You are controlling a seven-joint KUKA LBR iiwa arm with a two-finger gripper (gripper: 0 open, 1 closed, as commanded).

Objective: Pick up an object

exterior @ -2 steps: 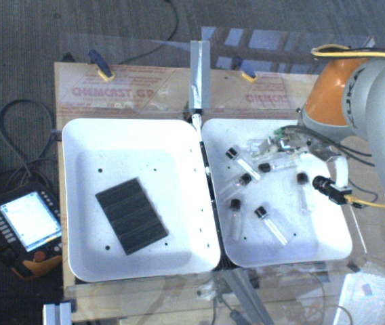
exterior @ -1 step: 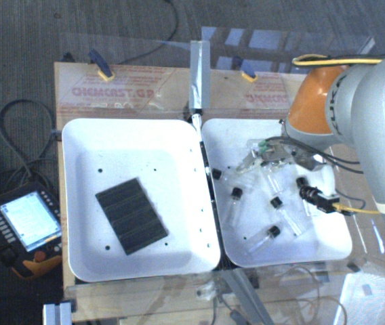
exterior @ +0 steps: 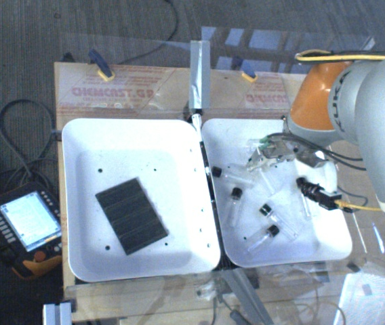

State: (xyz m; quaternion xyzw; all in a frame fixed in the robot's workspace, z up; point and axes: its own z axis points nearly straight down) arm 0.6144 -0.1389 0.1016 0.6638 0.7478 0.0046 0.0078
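The near half of the right bin [exterior: 328,246] holds the loose things a pick could go for: small clear vials with black caps, lying on their sides and scattered as if tipped in, none stacked. One vial [exterior: 263,237] lies nearest, slanted, its cap toward the right; a second cap [exterior: 266,210] sits just beyond it, and a third vial [exterior: 235,202] lies left of those, near the wall shared with the left bin [exterior: 84,141]. That left bin carries only a flat ribbed black slab [exterior: 131,215], lying at a slant on the floor, well apart from the arm and so probably not the target here. The two bins sit side by side on a board, likely so that things can be moved from one to the other. Farther in, the gripper [exterior: 274,149] hangs over the far part of the right bin, reaching in from the right beneath the grey arm [exterior: 369,114] with its orange band [exterior: 314,103]. Its tip is a tangle of clear and dark parts against the white floor, so I cannot tell how its fingers stand, and nothing can be made out between them. A black fitting with a yellow cable [exterior: 318,193] trails off its near side. The vials lie nearer and slightly left of the gripper, the closest of them near but apart, so I judge the pick is not yet made and a short move nearward and down would be needed.
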